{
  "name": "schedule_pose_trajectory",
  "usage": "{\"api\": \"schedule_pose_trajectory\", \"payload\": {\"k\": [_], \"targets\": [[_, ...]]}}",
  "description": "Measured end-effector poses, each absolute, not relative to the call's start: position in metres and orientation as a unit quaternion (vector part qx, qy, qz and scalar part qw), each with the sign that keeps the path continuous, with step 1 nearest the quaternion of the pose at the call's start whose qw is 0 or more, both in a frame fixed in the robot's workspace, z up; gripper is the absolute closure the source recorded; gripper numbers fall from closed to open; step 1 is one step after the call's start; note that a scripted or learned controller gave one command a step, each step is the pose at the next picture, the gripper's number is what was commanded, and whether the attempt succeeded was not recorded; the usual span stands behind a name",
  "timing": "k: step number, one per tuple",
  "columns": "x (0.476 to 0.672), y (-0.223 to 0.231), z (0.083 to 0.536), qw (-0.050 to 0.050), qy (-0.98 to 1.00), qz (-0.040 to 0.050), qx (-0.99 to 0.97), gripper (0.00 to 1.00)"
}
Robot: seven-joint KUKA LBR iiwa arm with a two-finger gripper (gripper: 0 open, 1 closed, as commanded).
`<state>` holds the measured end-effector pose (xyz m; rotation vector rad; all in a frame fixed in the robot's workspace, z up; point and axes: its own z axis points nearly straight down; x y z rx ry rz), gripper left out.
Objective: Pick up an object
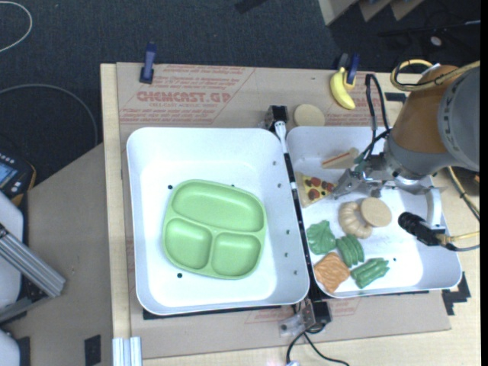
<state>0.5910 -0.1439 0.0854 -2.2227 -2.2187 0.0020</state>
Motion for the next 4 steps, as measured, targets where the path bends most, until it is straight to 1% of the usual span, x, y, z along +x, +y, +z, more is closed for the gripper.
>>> {"api": "schedule_pose_trajectory", "payload": {"k": [1, 2, 3, 4], "targets": [[0.513, -0.131, 0.084, 0.003, -0.706, 0.0017, -0.708, 0.00], [0.517, -0.131, 0.095, -0.001, -0.706, -0.0005, -0.708, 1.00], [0.562, -0.163, 0.172, -0.006, -0.707, -0.0022, -0.707, 1.00], [0.560, -0.130, 0.304, -0.007, -0.709, -0.0048, -0.705, 1.00]]}}
